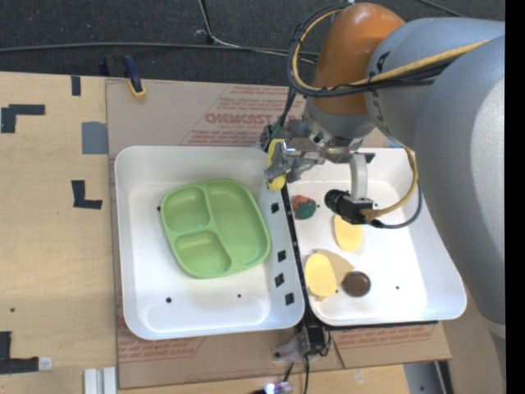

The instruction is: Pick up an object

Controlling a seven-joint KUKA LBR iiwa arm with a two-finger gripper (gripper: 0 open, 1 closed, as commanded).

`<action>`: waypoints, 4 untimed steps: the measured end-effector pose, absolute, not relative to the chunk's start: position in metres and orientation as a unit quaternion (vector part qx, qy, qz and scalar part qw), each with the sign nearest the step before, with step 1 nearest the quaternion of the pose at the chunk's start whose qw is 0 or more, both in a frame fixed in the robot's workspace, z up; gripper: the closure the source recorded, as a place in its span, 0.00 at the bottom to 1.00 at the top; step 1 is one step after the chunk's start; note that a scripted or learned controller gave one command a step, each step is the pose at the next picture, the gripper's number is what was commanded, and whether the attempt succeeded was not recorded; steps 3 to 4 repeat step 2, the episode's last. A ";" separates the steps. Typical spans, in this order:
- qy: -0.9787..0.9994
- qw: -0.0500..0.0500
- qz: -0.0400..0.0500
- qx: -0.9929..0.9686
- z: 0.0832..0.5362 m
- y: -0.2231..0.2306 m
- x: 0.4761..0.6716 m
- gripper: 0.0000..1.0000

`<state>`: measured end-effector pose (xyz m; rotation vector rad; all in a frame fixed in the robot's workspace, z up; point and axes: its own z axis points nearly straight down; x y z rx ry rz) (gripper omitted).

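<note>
The bench is a pale wooden surface bearing black tape marks, with a brown cardboard sheet laid beneath the bins. The grey arm enters from the right edge of the view, its orange band above the wrist, with yellow and black cables looping around it.

The left bin is a shallow white tray; a green sectioned plate with three compartments lies near its centre, slightly toward the far edge. The right bin adjoins it along a shared inner wall marked with black squares.

The gripper hangs over the far left part of the right bin, close to the dividing wall. Whether it is wide, narrow or holding anything cannot be told, since the wrist housing and a black fitting cover it.

Objects for picking lie in the right bin. A yellow oval piece rests near the dividing wall toward the near edge, on a tan patch. A second yellow piece lies at the bin's middle, just below the black fitting. A round brown object sits just beside the first yellow piece, on its right. A small dark green object with a red part lies by the dividing wall, beneath the wrist.
</note>
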<state>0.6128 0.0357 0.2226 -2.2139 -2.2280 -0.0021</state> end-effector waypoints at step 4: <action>-0.708 0.000 0.001 -0.706 0.230 0.090 0.620 0.00</action>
